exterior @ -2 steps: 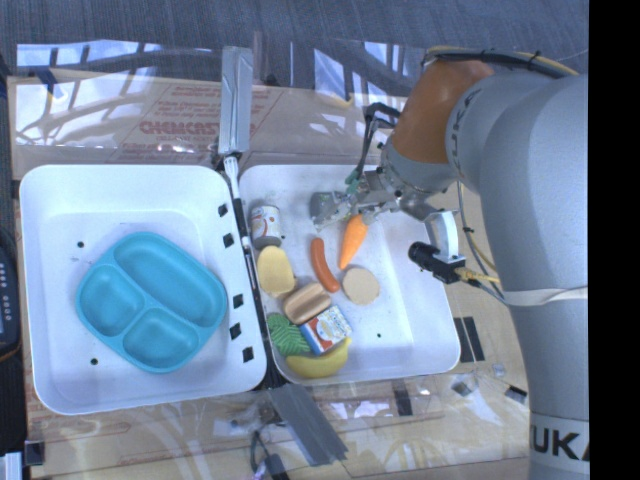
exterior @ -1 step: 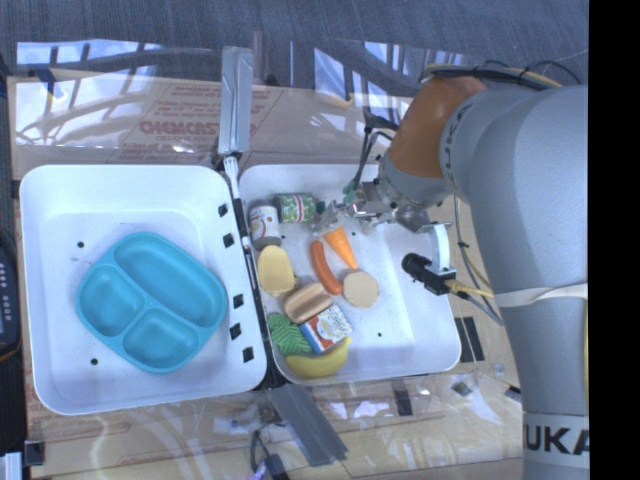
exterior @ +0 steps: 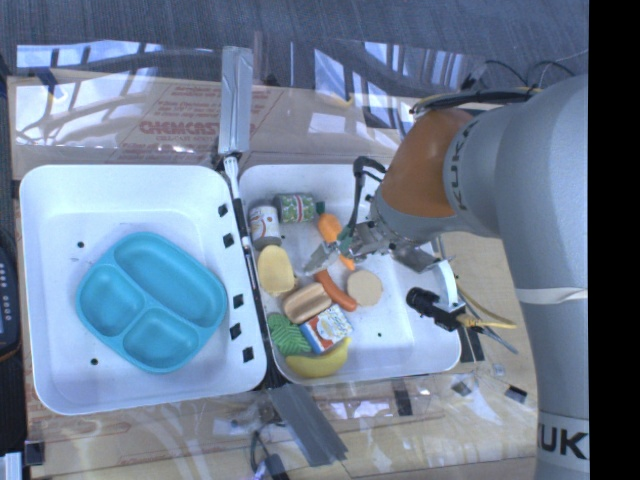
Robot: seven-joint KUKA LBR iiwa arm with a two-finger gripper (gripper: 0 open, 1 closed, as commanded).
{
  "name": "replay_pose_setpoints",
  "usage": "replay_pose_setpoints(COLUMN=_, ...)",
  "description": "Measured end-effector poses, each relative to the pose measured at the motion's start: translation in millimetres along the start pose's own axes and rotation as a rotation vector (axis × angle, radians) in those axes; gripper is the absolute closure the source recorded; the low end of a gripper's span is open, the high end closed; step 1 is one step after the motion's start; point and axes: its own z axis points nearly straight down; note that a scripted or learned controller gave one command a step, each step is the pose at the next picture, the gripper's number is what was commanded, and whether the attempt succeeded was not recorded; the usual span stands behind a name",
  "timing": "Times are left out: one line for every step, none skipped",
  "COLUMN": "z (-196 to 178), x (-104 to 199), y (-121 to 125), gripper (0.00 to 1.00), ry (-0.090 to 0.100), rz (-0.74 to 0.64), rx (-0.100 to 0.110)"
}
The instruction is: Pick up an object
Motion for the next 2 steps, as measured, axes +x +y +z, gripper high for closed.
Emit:
replay_pose_setpoints(z=-9.8, x=-0.8, y=-0.1, gripper=1.00, ry=0.000, rz=-0.003, rx=0.001)
replay_pose_setpoints(z=-101.5, x=71.3, y=41.1, gripper=1.00, ry=-0.002, rz=0.236, rx=-0.004)
